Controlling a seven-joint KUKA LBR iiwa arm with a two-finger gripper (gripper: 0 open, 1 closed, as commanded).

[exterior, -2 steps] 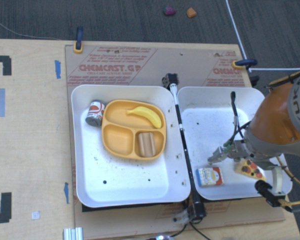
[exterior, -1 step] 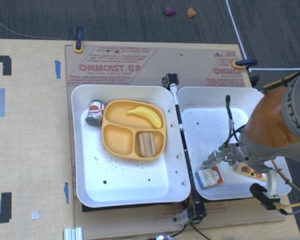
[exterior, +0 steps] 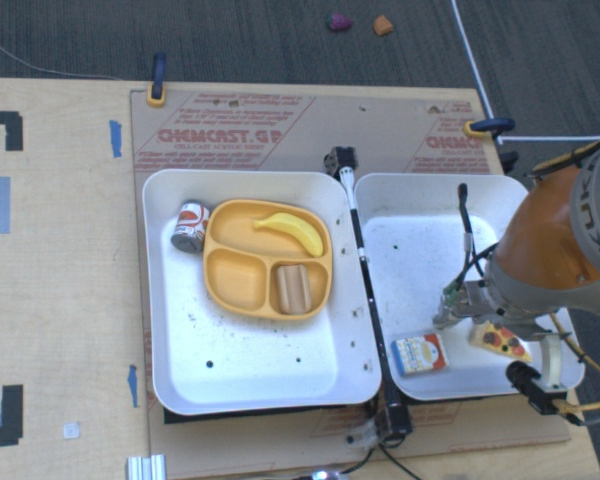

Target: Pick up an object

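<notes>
The right bin holds a small white and blue carton lying near its front edge, and a yellow and red piece of toy food at the front right. The arm's orange band and grey wrist hang over the bin's right side, and the gripper points down just left of the yellow and red piece, up and right of the carton. The wrist hides the fingers. In the left bin a yellow divided plate bears a banana and a brown cylinder. A small can lies beside the plate.
A black clamp sits between the bins at the back. Cables trail over the right bin's right edge. A black fitting sticks out at the bin's front right corner. Two small items lie on the far carpet.
</notes>
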